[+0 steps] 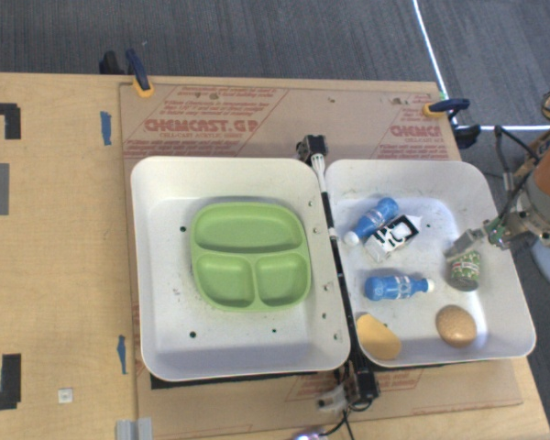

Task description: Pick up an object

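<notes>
I see grey carpet floor (257,16) beyond the tan wooden surface (46,246); a white cable (424,35) crosses it.

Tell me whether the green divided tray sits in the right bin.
No, the green tray lies in the left bin, beside the right bin.

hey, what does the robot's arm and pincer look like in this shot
At the view's right edge, little of the arm shows: a rounded grey body with an orange-brown patch, and thin dark cables looping above it. The pincer is a slim grey metal piece ending in narrow fingers over the right bin.
</notes>
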### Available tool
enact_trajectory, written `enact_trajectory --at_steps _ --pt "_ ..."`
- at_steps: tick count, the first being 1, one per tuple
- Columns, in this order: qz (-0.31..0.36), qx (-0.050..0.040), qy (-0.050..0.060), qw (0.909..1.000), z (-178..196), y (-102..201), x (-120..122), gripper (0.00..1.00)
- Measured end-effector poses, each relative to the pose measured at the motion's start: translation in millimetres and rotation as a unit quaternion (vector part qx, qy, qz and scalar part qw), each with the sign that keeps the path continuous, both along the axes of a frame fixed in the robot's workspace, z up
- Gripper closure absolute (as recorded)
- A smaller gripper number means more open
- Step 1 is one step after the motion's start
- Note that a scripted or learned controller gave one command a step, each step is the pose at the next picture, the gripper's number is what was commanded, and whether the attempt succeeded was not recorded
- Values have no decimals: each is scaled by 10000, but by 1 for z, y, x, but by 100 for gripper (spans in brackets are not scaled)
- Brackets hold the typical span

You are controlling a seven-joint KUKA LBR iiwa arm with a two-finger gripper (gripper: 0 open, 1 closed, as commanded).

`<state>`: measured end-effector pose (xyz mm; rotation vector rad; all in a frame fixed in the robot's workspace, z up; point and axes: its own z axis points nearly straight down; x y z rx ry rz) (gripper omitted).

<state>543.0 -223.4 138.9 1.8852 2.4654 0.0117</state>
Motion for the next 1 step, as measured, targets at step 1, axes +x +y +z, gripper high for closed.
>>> enact_trajectory --at_steps 1 --pt "345 -21 1 9994 0 -1 0 0"
